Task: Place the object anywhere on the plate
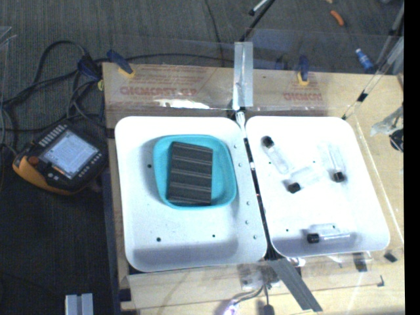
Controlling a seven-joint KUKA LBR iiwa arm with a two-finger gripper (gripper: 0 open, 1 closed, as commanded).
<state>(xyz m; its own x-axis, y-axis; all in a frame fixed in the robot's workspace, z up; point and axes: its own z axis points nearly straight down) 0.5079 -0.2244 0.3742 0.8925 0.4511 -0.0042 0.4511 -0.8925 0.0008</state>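
A teal, rounded-square plate (160,166) lies in the middle of the left white bin (141,225). A dark grey ribbed block (190,173) rests flat on the plate, well inside its rim and tilted slightly clockwise. In the right white bin (371,195) lie several clear vials with black caps: one at the upper left (274,153), one near the middle (299,178), one at the upper right (335,164) and one along the front wall (326,234).
A metal post (243,77) stands behind the seam between the two bins. A teach pendant (62,157) with cables lies on the floor to the left. Blue clamps (120,63) hold the bench's rear edge.
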